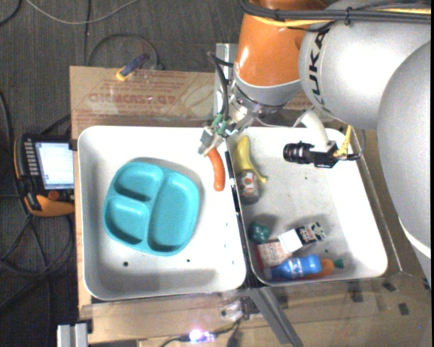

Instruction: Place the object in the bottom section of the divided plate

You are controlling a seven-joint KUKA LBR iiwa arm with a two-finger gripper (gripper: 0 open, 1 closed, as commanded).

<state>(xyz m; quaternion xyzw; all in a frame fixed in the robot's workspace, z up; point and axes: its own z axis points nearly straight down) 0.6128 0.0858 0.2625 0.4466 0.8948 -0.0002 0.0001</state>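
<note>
Nearest the camera, in the right bin, a blue bottle with an orange cap lies on its side, with a red-and-white packet, a small black-and-white carton and a dark teal round thing just behind it. In the left bin sits the teal divided plate, its sections bare, well inside the bin's floor. Further back, the sausage is by the left bin's right wall, apart from the plate's far right rim. It is a slim, smooth orange-red cylinder with rounded ends. Its long axis runs almost straight from near to far, the far end pointing up at the gripper and the near end leaning slightly right. Whether it rests on the floor or hangs cannot be told. The gripper is just above that far end; whether it is spread or pinching the sausage cannot be told. Across the wall lies a yellow banana.
</note>
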